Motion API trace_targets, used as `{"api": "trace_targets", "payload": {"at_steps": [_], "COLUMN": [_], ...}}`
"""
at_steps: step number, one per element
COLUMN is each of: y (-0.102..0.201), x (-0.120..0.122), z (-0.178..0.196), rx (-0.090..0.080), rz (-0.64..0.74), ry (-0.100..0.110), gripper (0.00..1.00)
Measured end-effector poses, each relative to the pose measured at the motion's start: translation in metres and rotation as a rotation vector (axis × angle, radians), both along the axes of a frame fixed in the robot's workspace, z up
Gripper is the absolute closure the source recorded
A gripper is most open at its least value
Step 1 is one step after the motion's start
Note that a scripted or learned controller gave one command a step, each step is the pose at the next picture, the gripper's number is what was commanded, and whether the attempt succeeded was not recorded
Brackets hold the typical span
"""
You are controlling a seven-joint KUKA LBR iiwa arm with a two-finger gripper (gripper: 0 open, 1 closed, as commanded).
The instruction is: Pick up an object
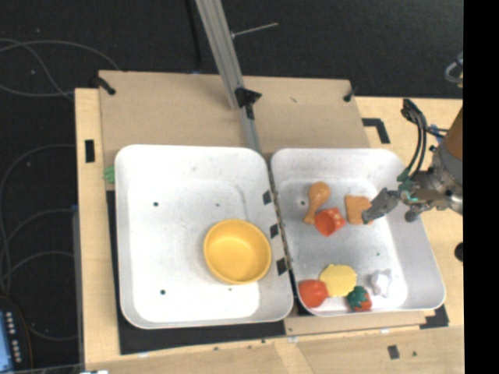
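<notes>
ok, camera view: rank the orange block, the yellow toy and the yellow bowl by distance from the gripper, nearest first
1. orange block: right bin, right beside the gripper.
2. yellow toy: right bin's near edge, below-left of the gripper.
3. yellow bowl: left bin, across the divide.

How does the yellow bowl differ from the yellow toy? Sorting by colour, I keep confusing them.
The yellow bowl is larger, round and hollow; the yellow toy is small and lumpy. The bowl sits alone in the left bin; the toy lies among other pieces in the right bin. Both are yellow.
</notes>
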State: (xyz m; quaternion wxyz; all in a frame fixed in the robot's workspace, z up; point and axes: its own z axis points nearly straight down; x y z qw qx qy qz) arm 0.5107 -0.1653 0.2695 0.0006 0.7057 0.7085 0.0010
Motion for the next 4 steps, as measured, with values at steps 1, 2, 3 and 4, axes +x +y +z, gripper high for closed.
{"api": "trace_targets", "payload": {"at_steps": [1, 2, 3, 4], "y": [-0.001, 0.003, -0.001, 0.000], "x": [0.000, 0.000, -0.006, -0.007], "z": [0.000, -0.044, -0.105, -0.147], "rx": [0.000, -0.003, -0.001, -0.003], "rz": [-0.003, -0.006, -0.005, -0.006], "ry": [-0.001, 0.005, 0.008, 0.005], "gripper": [0.00, 0.00, 0.00, 0.00]}}
